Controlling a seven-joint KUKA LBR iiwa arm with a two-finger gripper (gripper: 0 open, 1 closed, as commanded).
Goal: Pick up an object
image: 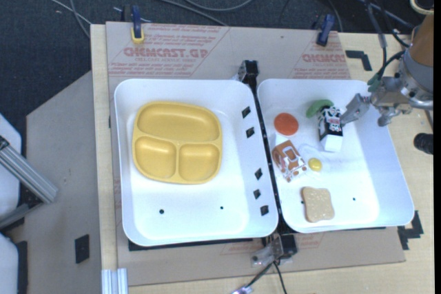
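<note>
The right bin (pixel 386 175) holds several small items. An orange disc (pixel 286 124) and a green piece (pixel 318 107) lie at its far side, with a black-and-white toy (pixel 331 128) on a white block just right of them. A red-and-white wrapped snack (pixel 289 159), a small yellow piece (pixel 315 164) and a slice of toast (pixel 318 204) lie nearer the front. My gripper (pixel 367 113) hangs over the bin's far right part, just right of the toy. Its fingers are open and nothing is between them.
The left bin (pixel 234 210) holds a yellow divided plate (pixel 178 142). A black divider with clips (pixel 257 148) runs between the two bins. Blue clamps (pixel 137 23) hold the board at the back, and cables cross the dark floor behind it.
</note>
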